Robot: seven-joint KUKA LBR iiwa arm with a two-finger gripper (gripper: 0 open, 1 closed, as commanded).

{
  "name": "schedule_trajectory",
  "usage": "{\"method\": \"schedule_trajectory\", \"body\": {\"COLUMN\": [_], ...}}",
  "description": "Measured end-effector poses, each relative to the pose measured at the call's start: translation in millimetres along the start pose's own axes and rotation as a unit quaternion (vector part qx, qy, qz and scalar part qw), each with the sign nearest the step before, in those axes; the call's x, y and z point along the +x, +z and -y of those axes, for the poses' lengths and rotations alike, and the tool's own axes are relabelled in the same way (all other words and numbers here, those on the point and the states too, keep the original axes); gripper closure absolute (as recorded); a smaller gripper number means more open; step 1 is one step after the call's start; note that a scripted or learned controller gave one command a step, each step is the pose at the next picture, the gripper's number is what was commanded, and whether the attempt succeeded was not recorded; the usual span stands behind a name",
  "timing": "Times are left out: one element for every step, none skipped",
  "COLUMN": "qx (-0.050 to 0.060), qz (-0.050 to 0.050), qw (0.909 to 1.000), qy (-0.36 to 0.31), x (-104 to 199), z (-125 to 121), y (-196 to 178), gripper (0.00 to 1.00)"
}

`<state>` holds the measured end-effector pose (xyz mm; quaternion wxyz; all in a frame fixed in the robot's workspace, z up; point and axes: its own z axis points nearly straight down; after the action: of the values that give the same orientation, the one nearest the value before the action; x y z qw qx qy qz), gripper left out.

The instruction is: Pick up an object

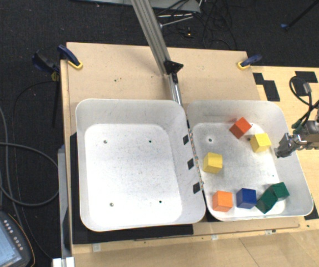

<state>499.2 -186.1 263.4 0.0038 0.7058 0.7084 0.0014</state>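
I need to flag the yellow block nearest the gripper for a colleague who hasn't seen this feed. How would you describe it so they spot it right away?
Look at the right-hand white bin, the one holding all the blocks. Near its far right side, just left of the gripper, a yellow block sits beside an orange block. The other yellow block lies alone near the bin's left wall.

Shows a pale wooden bench top (215, 65) on dark carpeted floor (20, 21), clamps (70, 56) at its far corners, loose cables (4, 149) at left, a metal strut (151, 29) slanting overhead.
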Motion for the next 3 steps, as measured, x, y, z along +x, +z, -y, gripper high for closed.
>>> {"method": "schedule_trajectory", "body": {"qx": [0.004,0.004,0.003], "qz": [-0.002,-0.003,-0.002], "qw": [1.0000,1.0000,1.0000], "qy": [-0.002,-0.002,-0.002], "x": [50,99,145], "z": [-21,-27,-37], "y": [12,21,16], "gripper": [1.00,1.00,1.00]}}
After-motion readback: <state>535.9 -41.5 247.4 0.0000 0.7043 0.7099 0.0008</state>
